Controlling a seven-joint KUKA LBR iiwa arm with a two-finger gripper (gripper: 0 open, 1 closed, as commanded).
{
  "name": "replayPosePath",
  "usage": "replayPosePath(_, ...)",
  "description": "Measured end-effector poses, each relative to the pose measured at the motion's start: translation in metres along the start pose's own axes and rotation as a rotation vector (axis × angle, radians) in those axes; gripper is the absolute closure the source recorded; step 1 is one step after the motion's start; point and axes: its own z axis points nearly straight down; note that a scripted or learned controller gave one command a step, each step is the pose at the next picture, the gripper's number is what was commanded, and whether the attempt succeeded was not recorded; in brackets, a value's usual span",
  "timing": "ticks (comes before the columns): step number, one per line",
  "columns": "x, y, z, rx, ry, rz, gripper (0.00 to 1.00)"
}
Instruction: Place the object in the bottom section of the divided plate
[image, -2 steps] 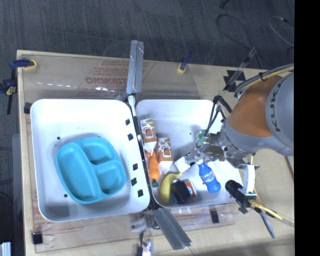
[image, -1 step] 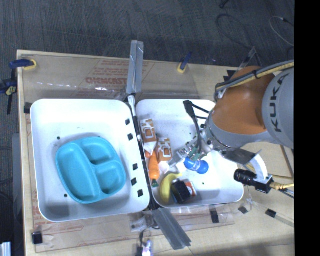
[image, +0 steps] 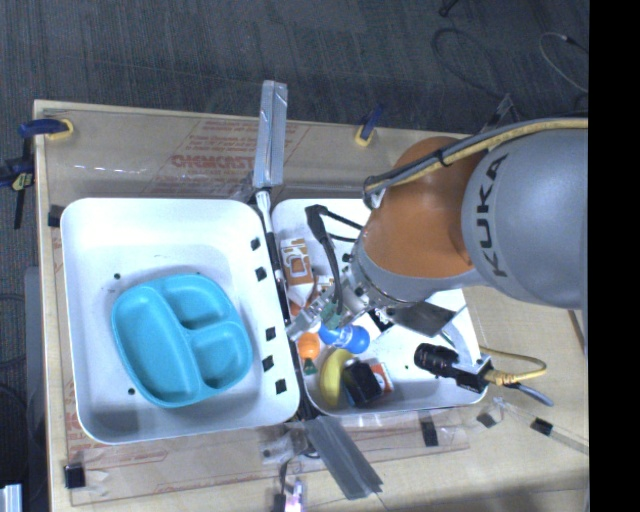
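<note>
**Arm over the right bin, plate waiting in the left**

We counted two shallow white bins: the left bin (image: 90, 400) and the right bin (image: 450, 395). One grey KUKA arm with an orange band (image: 470, 225) hung over the right bin; its gripper (image: 335, 300) sat low among the clutter, and we could not tell its state. One light-blue plastic divided plate (image: 180, 340), three sections, lay in the left bin. The likely pick, we judged, was one yellow banana-shaped toy (image: 331, 373) near the right bin's front edge, touching a black block (image: 362, 385): light, stiff, smooth, best pinched across its middle. One small orange ball (image: 309, 346) lay beside it.
</note>
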Motion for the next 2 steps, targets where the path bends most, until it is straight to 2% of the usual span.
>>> replayPosePath(1, 0.038, 0.060, 0.005, 0.002, 0.000, 0.025, 1.00)
replayPosePath(2, 0.078, 0.126, 0.034, 0.002, 0.000, -0.069, 1.00)
